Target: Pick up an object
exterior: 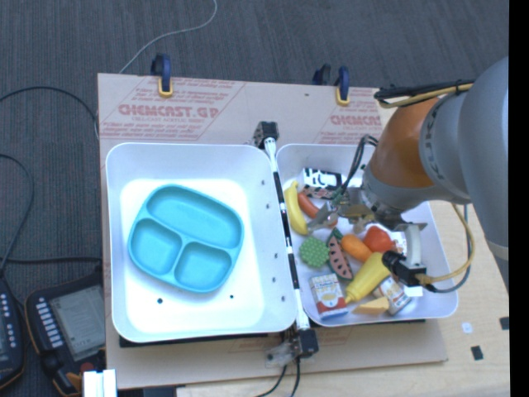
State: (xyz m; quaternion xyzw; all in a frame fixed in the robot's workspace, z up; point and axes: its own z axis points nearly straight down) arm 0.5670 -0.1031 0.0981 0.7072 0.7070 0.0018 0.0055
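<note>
The grey arm's pincer is lowered into the right-hand white bin among small plastic toy foods; whether it is clenched or released cannot be told. Just beside it lies a curved yellow toy banana, probably light, stiff and slippery, best pinched across its narrow middle.

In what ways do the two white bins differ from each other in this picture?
The left bin holds a single item, a blue divided plate lying flat; the right bin holds a crowded pile of toy food, among it a banana and a yellow bottle. The arm's gripper reaches into the right bin, while the left bin has no arm over it. Both are shallow, white and set side by side on the same board.
</note>
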